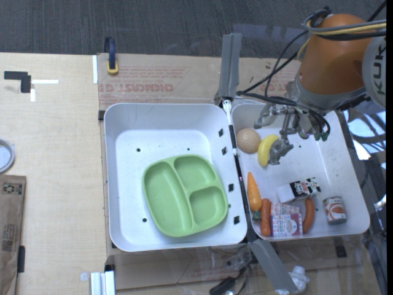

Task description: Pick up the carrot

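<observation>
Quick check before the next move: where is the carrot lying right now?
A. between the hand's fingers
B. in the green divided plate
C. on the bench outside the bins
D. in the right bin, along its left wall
D: the carrot lies in the right bin, against its left wall, below the egg.

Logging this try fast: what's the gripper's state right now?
Gripper: open or shut cannot be told; it hangs beside the curved yellow banana, away from the orange tapered carrot.

Two bins; one plate; one carrot; one can.
</observation>
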You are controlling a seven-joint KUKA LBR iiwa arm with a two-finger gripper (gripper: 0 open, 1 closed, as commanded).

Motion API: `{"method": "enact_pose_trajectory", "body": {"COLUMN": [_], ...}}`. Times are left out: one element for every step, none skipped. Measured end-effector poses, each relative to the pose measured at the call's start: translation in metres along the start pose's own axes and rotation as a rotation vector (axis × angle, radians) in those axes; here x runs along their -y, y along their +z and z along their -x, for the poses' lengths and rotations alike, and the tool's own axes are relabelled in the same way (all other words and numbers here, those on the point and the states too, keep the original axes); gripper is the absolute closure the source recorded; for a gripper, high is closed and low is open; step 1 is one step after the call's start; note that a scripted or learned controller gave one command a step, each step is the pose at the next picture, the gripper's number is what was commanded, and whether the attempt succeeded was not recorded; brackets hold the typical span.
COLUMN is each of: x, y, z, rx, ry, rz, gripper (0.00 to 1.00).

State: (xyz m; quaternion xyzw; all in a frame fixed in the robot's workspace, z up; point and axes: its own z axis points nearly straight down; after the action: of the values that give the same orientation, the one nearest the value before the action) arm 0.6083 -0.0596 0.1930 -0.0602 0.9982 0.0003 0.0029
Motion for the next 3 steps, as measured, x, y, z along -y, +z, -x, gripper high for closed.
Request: {"method": "enact_pose_trajectory", "body": {"x": [0.076, 0.077, 0.087], "y": [0.0, 0.1, 0.07], "z": [0.015, 0.018, -0.003], "rx": [0.001, 0.0, 0.0], "ry": [-0.243, -0.575, -0.486], "rz": [0.0, 0.002, 0.001], "gripper": [0.0, 0.0, 0.0]}}
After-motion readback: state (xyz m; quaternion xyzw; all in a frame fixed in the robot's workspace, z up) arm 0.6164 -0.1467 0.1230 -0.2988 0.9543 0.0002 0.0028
